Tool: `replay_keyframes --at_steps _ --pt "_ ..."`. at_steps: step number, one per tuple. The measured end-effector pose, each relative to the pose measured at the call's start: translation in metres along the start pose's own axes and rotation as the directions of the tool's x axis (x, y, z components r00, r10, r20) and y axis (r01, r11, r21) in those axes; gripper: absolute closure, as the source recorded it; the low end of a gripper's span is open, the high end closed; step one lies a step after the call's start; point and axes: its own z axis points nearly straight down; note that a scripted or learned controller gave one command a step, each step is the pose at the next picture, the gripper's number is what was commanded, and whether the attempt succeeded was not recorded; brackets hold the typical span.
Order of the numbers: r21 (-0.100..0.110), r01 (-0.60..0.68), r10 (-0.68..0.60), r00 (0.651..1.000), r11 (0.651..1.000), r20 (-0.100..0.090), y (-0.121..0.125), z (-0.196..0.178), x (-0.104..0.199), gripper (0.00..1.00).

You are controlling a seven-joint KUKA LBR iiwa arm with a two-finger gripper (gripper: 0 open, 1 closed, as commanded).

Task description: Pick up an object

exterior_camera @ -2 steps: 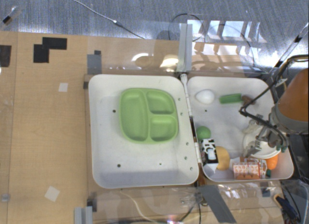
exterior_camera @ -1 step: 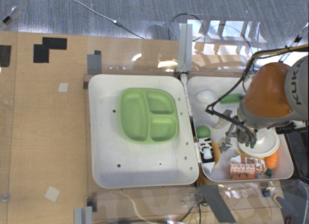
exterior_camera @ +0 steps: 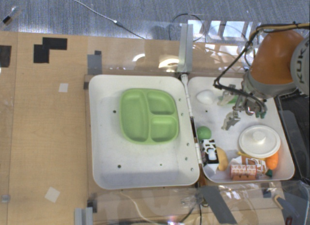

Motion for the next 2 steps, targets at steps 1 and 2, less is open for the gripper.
replay_keyframes --at_steps 1,2 --pt "0.003 -0.114 0.114 0.994 0.994 -0.001 -0.089 0.033 0.037 0.00" --pt "-0.003 -0.156 0.156 0.988 0.988 -0.005 -0.020 0.041 -0.035 0.00"
